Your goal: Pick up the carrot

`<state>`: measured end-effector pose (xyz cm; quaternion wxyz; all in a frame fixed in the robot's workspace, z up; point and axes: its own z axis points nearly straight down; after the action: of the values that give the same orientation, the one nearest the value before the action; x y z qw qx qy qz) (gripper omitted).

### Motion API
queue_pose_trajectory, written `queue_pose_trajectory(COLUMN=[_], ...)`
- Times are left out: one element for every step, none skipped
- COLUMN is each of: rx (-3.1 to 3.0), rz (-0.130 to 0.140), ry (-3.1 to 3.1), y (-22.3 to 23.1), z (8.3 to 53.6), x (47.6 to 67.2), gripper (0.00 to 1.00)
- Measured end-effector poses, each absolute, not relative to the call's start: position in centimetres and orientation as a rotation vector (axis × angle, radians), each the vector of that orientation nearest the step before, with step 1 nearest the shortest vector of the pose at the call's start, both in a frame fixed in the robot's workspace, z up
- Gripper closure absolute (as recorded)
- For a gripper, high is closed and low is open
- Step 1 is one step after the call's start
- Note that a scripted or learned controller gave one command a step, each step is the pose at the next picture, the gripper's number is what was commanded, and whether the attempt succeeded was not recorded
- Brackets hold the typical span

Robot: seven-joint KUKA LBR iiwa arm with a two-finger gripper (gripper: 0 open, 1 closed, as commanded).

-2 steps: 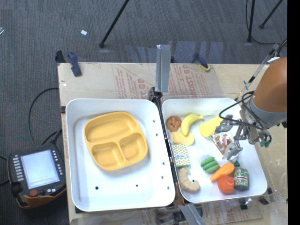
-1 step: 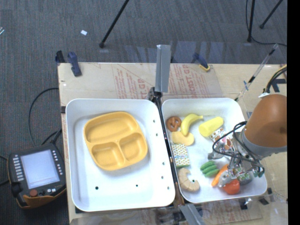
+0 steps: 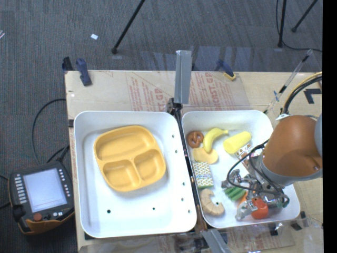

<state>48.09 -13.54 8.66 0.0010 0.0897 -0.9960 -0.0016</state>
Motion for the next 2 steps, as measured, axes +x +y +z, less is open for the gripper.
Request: queue_pose_trajectory(rx=[0.07,-0.215], rz=[-0.003,-0.005], ry=[-3.142,-3.132], y=[-16.0,-14.9], z=[8.8,8.7], x=[48.5,47.8], gripper=[0.0,0.0])
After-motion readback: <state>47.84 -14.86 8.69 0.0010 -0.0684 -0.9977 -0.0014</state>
